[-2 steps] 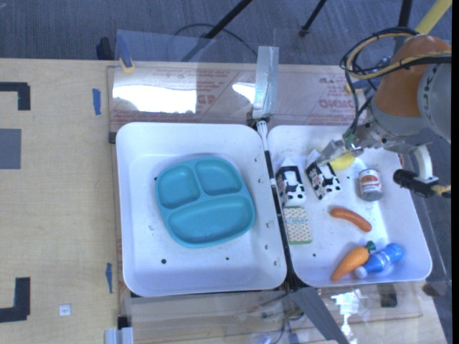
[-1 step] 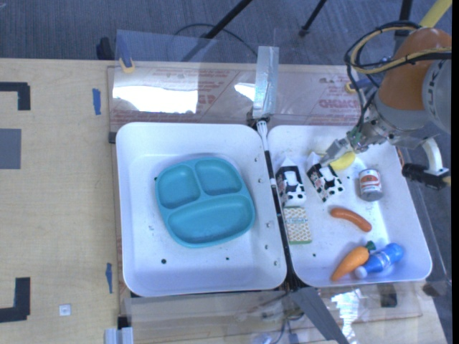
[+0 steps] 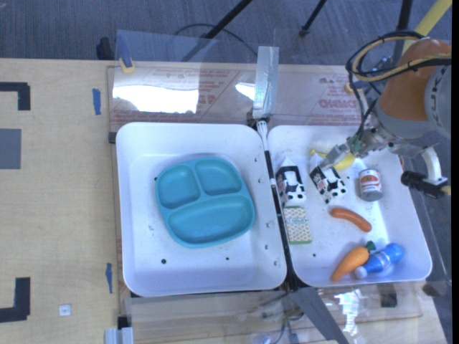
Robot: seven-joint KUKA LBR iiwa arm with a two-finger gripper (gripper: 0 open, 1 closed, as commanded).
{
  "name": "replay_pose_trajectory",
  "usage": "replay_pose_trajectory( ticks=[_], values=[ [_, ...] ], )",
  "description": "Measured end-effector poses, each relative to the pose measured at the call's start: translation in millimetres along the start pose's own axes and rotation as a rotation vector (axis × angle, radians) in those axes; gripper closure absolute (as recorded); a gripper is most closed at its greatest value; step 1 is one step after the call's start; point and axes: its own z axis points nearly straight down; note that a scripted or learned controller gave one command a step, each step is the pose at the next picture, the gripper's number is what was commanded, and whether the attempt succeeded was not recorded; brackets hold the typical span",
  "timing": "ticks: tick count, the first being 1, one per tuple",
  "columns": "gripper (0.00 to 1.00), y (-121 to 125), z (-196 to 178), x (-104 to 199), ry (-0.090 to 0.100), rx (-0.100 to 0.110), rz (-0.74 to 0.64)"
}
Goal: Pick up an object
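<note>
Overhead, glossy white bins [image 3: 129, 213], smooth blue compartment tray [image 3: 206, 199], tapered orange carrot [image 3: 349, 261]

Blue tray [image 3: 206, 201] in left bin [image 3: 136, 264], gripper [image 3: 343, 156] over right bin [image 3: 416, 264]

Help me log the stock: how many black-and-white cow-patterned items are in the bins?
2, both in the right bin: one cow-patterned carton by the divider, one cow-patterned item just right of it, below the gripper.

The arm [image 3: 423, 99] has a rounded grey body with a broad orange band above the wrist, black cables looping over its far side, and a slimmer metallic grey gripper [image 3: 356, 145] assembly tapering out from its left end.
</note>
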Motion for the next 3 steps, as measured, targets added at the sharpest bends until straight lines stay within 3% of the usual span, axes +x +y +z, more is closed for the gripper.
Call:
replay_pose_trajectory(
  ticks=[1, 2, 3],
  values=[
    [0.00, 17.7, 4.9, -44.2, 0.035, 0.037, 0.016],
    [0.00, -4.6, 9.1, -35.6, 0.006, 0.016, 0.029],
    [1.00, -6.4, 0.8, -41.2, -0.004, 0.019, 0.030]
  ],
)
